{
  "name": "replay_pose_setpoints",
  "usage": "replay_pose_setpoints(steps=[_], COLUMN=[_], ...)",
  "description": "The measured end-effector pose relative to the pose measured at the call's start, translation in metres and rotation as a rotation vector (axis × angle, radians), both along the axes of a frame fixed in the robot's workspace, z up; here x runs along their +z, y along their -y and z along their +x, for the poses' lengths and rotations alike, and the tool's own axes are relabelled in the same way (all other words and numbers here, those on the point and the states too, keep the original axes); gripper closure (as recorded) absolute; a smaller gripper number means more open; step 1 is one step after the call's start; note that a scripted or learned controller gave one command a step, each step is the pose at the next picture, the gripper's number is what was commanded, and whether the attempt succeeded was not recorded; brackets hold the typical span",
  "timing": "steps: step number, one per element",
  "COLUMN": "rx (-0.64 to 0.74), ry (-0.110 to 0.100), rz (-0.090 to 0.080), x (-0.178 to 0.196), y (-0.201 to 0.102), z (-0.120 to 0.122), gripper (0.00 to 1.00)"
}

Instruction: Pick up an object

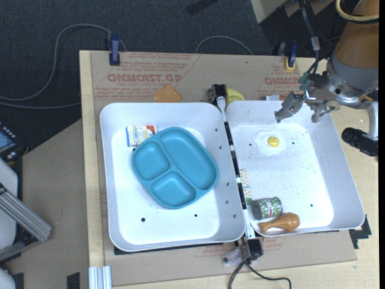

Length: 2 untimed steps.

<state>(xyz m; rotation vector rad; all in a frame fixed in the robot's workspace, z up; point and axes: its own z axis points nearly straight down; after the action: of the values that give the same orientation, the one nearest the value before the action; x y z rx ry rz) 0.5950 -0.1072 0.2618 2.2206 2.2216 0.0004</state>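
The gripper point(304, 106) hangs over the far edge of the right bin point(337, 179), near its upper rim, with its two fingers spread wide and nothing between them. One fingertip point(283, 114) points toward the bin's far left corner, the other sits nearer the arm.

In the right bin, a toy fried egg point(271, 142) lies flat just in front of the gripper, well apart from the fingers; it is roundish with no clear long axis. At the near left corner a small green can point(266, 208) lies on its side, its long axis running left to right. Touching it on the near side, a brown drumstick-shaped toy point(280, 223) also lies left to right, its thick end to the right.

The left bin point(120, 221) holds a blue divided plate point(174, 167), and a small carton point(139, 134) just beside the plate's far left edge
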Motion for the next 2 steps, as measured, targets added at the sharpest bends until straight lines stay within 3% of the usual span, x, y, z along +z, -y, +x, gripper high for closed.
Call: replay_pose_setpoints(steps=[1,2], rx=[-0.003,-0.003], ry=[-0.014,-0.004], rz=[0.002,0.001], x=[-0.138,-0.179], y=[0.028,0.052], z=[0.027,0.034], gripper=[0.00,0.00])
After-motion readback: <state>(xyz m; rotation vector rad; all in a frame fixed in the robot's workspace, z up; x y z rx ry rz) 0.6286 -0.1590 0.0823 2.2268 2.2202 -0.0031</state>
